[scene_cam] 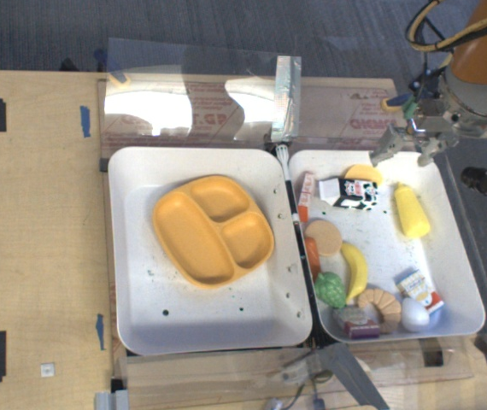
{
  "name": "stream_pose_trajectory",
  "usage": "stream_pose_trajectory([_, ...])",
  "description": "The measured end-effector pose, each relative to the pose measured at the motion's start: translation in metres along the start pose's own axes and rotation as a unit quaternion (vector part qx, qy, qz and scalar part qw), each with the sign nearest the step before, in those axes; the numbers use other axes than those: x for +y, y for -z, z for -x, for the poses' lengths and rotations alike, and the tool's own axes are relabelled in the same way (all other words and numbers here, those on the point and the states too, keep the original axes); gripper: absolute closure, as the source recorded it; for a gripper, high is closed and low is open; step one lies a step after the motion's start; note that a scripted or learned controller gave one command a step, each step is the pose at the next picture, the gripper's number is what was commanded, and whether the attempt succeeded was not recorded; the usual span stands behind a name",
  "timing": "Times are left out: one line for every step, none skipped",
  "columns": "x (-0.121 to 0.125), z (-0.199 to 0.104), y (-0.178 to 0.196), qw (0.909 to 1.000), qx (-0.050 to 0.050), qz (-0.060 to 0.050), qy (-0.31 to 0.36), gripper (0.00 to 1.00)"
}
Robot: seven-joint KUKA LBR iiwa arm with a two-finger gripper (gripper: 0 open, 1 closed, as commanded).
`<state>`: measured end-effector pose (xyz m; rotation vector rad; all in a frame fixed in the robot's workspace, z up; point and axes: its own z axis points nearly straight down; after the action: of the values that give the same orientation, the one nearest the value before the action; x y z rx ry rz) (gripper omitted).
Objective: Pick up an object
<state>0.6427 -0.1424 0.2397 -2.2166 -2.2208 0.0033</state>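
Two fingers of the gripper (407, 148) splay apart over the far edge of the right bin (470, 290), with nothing between them, so the tool is open and holds no object. Its grey wrist and orange band rise toward the far right corner. This looks like the approach step: the arm hangs above the bin's far rim and no pick has been made.

Nearest the fingers lie a yellow wedge (362, 174) and a black-and-white carton (355, 192), just beside each other, with a yellow cylinder (412, 210) to their right. Farther toward the near side sit a banana (355, 268), a green piece (330, 289), a white egg (414, 314) and other small toys, crowded together. The left bin (132, 314) bears an orange divided plate (214, 229).

Next, I judge, the gripper must settle over one item, probably the yellow cylinder, which lies apart from its neighbours, line its fingers across the narrow width, descend and close.
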Motion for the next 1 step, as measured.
stream_pose_trajectory([-0.0782, 0.0273, -0.077, 0.98, 0.0, -0.003, -0.199, 0.0])
